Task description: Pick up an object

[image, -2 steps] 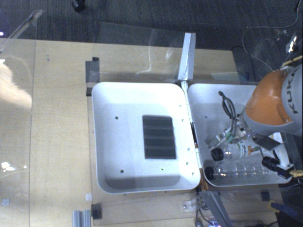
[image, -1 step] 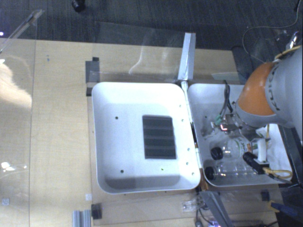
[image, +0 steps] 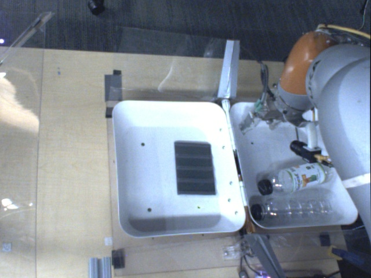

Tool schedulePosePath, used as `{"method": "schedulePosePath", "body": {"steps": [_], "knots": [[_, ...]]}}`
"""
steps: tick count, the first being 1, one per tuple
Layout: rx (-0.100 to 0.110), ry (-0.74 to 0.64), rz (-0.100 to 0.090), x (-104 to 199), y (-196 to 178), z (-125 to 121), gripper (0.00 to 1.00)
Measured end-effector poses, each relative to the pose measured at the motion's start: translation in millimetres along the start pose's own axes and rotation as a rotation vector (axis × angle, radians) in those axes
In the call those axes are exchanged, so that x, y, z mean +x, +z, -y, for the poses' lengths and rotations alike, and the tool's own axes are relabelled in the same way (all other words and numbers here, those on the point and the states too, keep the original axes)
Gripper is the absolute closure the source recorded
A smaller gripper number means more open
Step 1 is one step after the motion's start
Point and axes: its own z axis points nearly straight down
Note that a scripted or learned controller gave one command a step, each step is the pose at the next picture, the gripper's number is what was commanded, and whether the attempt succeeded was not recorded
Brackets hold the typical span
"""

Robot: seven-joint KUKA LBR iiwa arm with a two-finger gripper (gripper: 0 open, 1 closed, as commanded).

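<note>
While the gripper (image: 253,120) hovers at the right bin's (image: 261,155) far left corner, its spread impossible to tell, you see the labelled bottle (image: 298,178) lying nearer, to its right, apart.

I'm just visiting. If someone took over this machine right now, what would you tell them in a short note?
Hand: over the far left corner of the right bin, no object seen in it.
Things: labelled bottle and clear bottle lie on their sides in the right bin; dark ridged block lies in the left bin.
Done: nothing lifted.
Left: grasp one, raise it.
</note>
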Motion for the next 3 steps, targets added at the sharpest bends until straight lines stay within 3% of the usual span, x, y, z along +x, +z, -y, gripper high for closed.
{"method": "schedulePosePath", "body": {"steps": [1,2,3], "knots": [[-0.004,0.045,0.002,-47.4,-103.9,39.6,0.00],[-0.003,-0.060,0.001,-91.5,-2.8,82.3,0.00],[-0.003,-0.060,0.001,-91.4,-2.6,82.4,0.00]]}}
